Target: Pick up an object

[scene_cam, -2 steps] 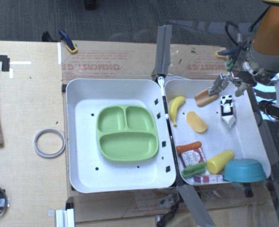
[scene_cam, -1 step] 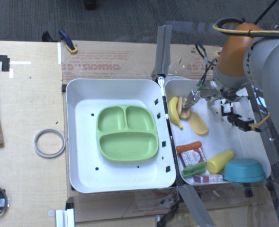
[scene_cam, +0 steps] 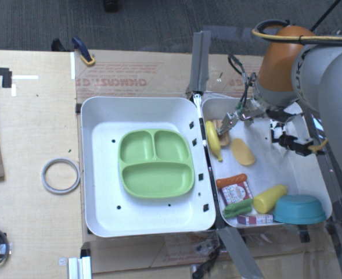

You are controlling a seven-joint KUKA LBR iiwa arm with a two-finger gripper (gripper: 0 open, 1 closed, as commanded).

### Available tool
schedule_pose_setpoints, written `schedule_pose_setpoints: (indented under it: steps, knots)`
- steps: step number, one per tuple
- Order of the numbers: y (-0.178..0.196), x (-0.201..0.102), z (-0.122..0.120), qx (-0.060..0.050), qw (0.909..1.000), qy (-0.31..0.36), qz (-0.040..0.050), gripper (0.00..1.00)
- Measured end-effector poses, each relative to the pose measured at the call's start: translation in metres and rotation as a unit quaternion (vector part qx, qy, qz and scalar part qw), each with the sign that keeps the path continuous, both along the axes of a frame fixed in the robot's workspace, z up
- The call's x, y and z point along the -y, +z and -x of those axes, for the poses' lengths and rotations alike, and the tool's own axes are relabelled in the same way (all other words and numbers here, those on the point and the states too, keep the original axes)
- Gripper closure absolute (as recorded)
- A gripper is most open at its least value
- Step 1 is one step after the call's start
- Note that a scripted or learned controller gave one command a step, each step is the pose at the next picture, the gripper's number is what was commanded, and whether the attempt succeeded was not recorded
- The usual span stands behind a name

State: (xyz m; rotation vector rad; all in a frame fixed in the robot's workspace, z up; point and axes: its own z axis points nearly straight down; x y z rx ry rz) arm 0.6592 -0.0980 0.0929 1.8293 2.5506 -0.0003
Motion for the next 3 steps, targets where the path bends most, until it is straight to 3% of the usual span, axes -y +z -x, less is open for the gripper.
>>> schedule_pose_setpoints:
  steps: [1, 2, 3]
  knots:
    - [0.0, 0.007, 0.066, -0.001, 0.9956, -0.093, -0.0009, 0.0]
    - [0.01, 0.009, 0.065, 0.001, 0.9954, -0.096, -0.0018, 1.0]
    - [0.099, -0.051, 0.014, -0.001, 0.9888, -0.149, -0.0001, 1.0]
